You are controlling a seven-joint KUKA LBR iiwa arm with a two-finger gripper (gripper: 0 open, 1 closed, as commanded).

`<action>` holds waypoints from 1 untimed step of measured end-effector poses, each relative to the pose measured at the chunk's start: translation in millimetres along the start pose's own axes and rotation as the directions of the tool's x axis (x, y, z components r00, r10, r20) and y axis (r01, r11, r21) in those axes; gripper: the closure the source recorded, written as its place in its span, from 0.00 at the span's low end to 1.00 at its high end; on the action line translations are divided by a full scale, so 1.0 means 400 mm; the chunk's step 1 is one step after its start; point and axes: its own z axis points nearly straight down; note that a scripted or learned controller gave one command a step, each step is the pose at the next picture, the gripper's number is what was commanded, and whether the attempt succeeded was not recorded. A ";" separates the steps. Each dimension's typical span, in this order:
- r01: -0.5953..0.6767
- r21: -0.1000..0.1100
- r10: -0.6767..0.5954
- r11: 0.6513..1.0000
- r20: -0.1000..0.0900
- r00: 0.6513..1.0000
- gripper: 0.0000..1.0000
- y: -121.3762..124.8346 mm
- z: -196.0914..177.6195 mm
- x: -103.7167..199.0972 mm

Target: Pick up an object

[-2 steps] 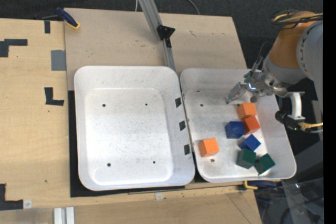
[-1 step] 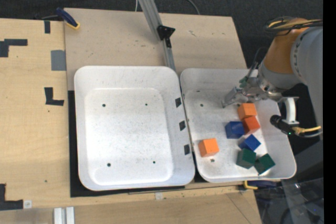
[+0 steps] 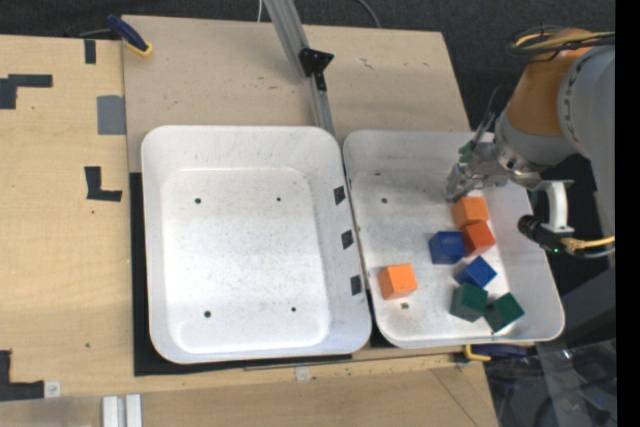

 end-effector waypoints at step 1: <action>-0.003 -0.006 0.003 1.000 0.000 1.000 1.00 0.016 -0.144 -0.018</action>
